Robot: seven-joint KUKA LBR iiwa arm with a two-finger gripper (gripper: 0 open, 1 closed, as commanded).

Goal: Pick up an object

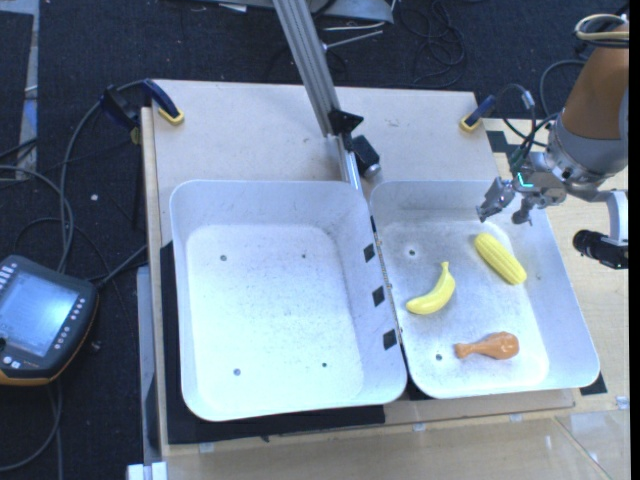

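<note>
Three toy foods lie in the right bin (560, 363): a yellow banana (434, 292) near its middle, a yellow corn cob (500, 257) up and to the right of it, and an orange chicken drumstick (488, 347) toward the front. My gripper (508, 208) hangs over the bin's far right part, just above the upper end of the corn cob. Its two dark fingers stand apart, open, with nothing between them.
The left bin (200, 218) sits beside the right one, with a dark clipped divider (380, 293) between them. A slanted aluminium bar (312, 58) crosses the back of the bench. Yellow clamps (472, 121) hold the board corners. A teach pendant (35, 318) lies far left.
</note>
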